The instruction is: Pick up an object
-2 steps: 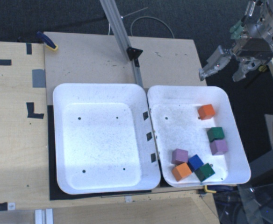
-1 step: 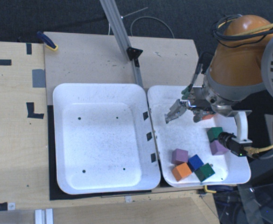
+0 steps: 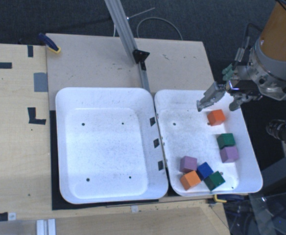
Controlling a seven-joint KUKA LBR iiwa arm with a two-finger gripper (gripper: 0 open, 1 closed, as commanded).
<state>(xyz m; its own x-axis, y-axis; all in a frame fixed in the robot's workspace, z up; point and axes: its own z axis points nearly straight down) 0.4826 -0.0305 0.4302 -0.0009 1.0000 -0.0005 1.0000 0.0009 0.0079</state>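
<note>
Orange cube [image 3: 216,117] in right bin [image 3: 182,102], near its far right corner, gripper [image 3: 220,101] poised just above it, jaws spread with nothing between them, green cube [image 3: 226,140] and purple cube [image 3: 229,154] nearer the camera, left bin [image 3: 64,102] alongside.

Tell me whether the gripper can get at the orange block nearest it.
Probably yes: the gripper hangs open just above the orange block, which sits apart from the other blocks with nothing over it.

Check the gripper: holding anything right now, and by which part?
Nothing is held. The gripper hangs open above the right bin, with no object between its fingers. The nearest orange block lies in the bin just below it.
</note>
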